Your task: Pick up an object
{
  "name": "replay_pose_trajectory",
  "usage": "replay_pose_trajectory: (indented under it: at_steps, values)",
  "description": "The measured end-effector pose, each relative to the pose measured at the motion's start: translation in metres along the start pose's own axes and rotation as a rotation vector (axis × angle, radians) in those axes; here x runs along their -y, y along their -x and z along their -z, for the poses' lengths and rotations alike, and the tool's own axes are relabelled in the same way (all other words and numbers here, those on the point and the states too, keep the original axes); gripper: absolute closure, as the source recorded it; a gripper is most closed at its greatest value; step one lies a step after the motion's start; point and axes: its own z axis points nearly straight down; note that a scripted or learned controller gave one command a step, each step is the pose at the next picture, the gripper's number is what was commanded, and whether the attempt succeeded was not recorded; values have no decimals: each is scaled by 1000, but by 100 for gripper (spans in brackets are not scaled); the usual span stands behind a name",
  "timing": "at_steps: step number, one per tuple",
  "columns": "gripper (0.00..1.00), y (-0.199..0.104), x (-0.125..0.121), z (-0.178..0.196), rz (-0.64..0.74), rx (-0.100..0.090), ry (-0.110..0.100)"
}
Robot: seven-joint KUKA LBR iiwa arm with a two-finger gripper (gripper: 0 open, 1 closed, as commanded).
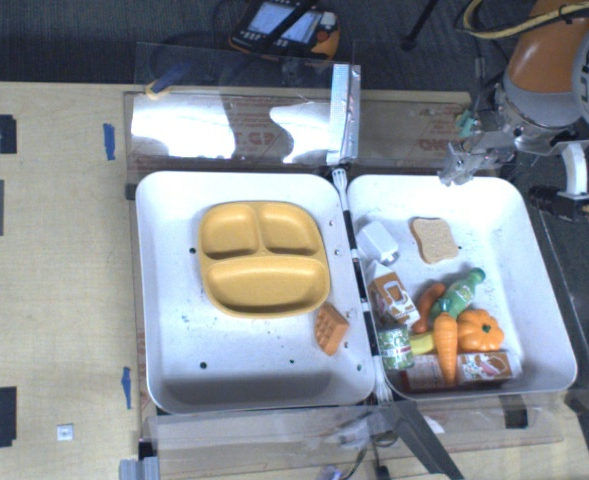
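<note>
In the right bin [546,268] we saw the toy food heaped toward the near corner: a slice of bread [435,239] lying apart near the middle, then a green bottle [462,292], a carrot [445,342], an orange pumpkin [478,331] and several small packets [392,300] pressed together. The hand [464,160] hung over that bin's far rim, well apart from the heap; we could not tell how far it was open, and nothing showed in its grip. In the left bin [164,298] lay a yellow divided tray [264,258], with a brown cracker-like piece [330,330] just beside its near corner.
</note>
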Motion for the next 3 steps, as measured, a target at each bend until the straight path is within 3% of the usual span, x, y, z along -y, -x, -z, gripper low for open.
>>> replay_pose_trajectory:
  at_steps: [2, 3]
  values:
    - [100, -2, -3, 22, 6, 7, 9]
    - [100, 44, 16, 31, 50, -1, -1]
